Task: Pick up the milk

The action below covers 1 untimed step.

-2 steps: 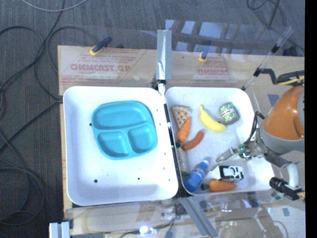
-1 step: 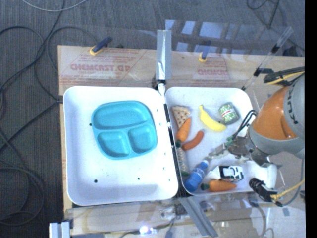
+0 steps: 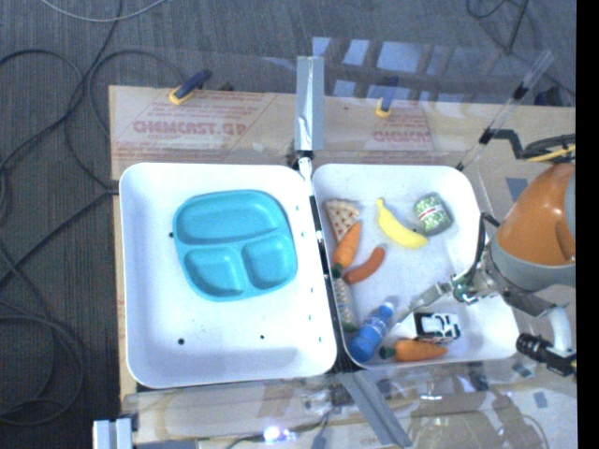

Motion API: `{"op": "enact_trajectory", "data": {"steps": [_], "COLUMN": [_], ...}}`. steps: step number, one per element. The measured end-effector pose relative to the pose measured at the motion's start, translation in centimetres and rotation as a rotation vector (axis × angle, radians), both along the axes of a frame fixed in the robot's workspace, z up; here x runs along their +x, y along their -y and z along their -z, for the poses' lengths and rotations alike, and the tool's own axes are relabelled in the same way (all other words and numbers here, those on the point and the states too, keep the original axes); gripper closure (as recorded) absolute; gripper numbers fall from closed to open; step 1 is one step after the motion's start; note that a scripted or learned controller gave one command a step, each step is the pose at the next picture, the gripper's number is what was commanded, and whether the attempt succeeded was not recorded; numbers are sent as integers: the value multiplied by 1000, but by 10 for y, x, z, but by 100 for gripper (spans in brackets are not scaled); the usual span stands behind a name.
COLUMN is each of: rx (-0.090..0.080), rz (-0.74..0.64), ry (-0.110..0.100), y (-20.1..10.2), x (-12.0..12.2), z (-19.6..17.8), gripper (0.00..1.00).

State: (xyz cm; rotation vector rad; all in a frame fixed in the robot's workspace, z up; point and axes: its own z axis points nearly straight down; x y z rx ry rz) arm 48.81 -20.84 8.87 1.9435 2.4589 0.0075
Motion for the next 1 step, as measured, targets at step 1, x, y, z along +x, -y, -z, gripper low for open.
{"op": "enact_trajectory", "data": {"steps": [1], "rx": [2], "rz": [359], "ry": [-7], "y": [-15], "x": [-2], "z": [-1], "gripper": [0]}}
